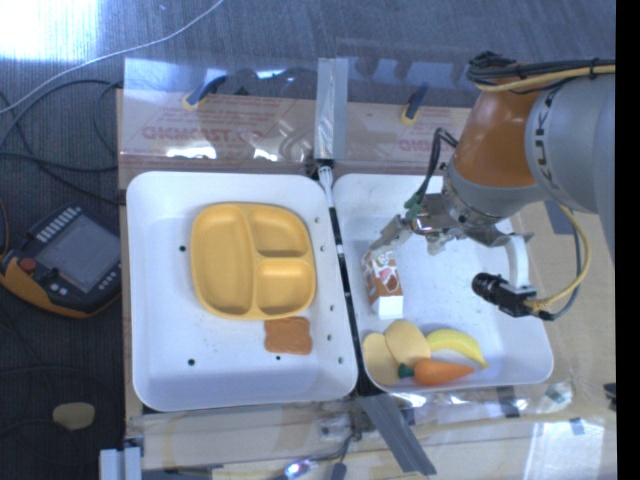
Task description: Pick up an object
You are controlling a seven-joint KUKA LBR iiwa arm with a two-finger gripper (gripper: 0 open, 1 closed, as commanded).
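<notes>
Two shallow white bins are set side by side on the counter (pixel 200 133), the left bin (pixel 160 368) and the right bin (pixel 530 353) being parted by a dark seam down the middle of the frame. Clear plastic sheeting with red lettering is spread over the counter behind the bins, and a strip of grey tape (pixel 330 108) is laid up its centre. Dark grey carpet (pixel 400 8) is seen across the top of the frame and down the left side, crossed by a thin white cable (pixel 150 40) at the upper left. An orange-edged teach pendant (pixel 62 258) is laid on the floor at the left edge.

A yellow divided plate (pixel 253 260) is placed in the middle of the left bin, with a brown toast-like piece (pixel 288 336) just below it, near the bin's lower wall.

In the right bin, a small orange and white carton (pixel 383 280) is found near the left wall. At the bin's lower left corner a pale yellow piece (pixel 395 346), a banana (pixel 457 345) and a carrot (pixel 440 372) are crowded together, touching.

The gripper (pixel 400 230) is held over the right bin just above the carton, beneath the orange band of the arm (pixel 500 138). Whether its fingers are apart or together cannot be told. Nothing is seen held.
</notes>
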